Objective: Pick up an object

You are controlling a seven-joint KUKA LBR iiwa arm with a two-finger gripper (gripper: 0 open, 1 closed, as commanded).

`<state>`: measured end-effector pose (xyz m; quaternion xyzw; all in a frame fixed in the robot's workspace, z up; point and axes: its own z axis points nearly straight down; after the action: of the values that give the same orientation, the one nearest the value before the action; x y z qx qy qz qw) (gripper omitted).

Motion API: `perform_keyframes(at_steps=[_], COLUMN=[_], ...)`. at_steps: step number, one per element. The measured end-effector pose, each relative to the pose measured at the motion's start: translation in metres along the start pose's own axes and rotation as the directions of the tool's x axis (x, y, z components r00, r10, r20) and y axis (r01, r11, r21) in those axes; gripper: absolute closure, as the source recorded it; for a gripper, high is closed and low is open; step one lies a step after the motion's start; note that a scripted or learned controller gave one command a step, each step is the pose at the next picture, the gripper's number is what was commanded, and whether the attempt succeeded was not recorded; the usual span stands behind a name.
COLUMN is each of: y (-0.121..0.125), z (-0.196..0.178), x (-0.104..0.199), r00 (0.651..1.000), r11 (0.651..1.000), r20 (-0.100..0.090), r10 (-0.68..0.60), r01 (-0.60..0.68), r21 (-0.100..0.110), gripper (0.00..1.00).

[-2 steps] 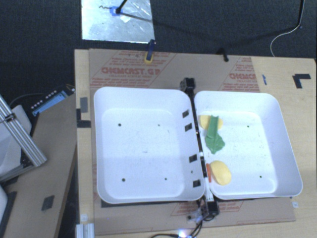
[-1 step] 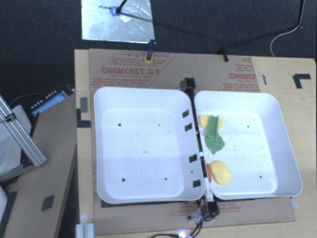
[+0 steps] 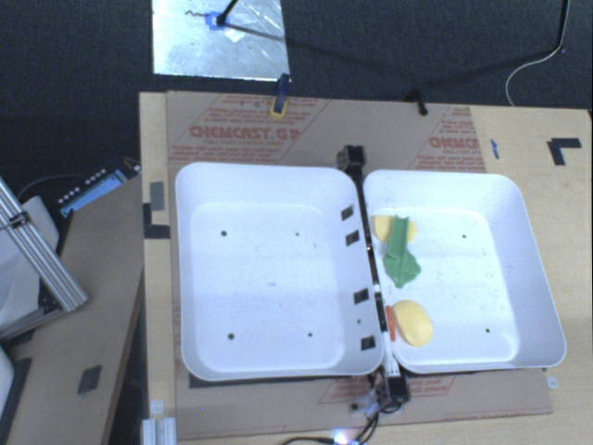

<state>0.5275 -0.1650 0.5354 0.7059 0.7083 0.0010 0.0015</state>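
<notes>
Three small objects lie along the left side of the right bin [image 3: 519,248]. A green floppy piece [image 3: 400,253] lies stretched from the upper left toward the middle, partly over a small yellow object [image 3: 382,227]. Lower down rests a yellow rounded object [image 3: 413,323], with a thin orange sliver [image 3: 391,322] at its left against the bin wall.
The left bin [image 3: 269,267] sits beside the right one, joined by a black hinge strip [image 3: 371,267]. Both rest on a cardboard sheet [image 3: 241,128] on the bench. A shiny metal plate [image 3: 218,26] lies on the dark floor behind. An aluminium frame [image 3: 37,258] stands at left.
</notes>
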Motion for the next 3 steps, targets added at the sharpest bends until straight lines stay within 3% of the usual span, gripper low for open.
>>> perform_keyframes(at_steps=[2, 3], y=[-0.041, -0.041], z=[0.0, 0.022], x=[0.011, 0.012], r00=[1.0, 1.0], r11=[1.0, 1.0], r20=[0.0, 0.001], r10=[-0.001, 0.002], r01=[0.001, -0.002], r21=[0.0, 0.001], gripper=[1.0, 1.0])
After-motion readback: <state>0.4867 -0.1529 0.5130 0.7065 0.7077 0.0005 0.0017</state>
